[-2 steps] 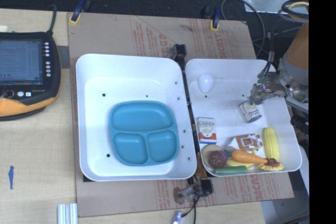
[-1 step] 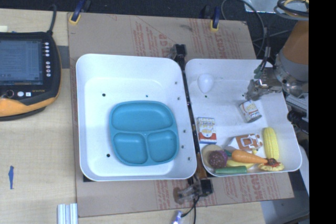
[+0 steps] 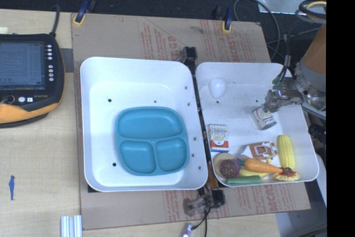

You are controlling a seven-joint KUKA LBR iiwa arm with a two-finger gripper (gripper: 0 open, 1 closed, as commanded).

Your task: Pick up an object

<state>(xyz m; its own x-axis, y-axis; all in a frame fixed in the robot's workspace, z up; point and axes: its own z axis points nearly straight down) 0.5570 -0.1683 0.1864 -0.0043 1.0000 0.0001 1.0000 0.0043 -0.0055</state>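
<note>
Two shallow white plastic bins sit side by side on a sheet of brown cardboard laid over the pale wooden surface. The left bin holds a turquoise plastic plate with three compartments, lying flat near the bin's centre.

The right bin carries the loose items. A white egg-shaped object rests in its upper left part. A small red-and-white carton lies against the left wall, lower down. Along the bottom edge of this bin sits a cluster: a dark purple round toy, a green elongated toy vegetable, an orange toy carrot, a yellow toy corn cob standing roughly upright in the frame, and a flat white-and-orange packet just above the carrot.

The grey arm enters from the right edge of the frame, and its metal hand hangs over the upper right part of the right bin. Directly below it lies a small silvery crumpled object, perhaps a foil wrapper; whether the hand touches it cannot be told, nor whether the hand is wide or narrow.

A black-and-orange tablet-style control pendant lies at the left edge of the frame.
</note>
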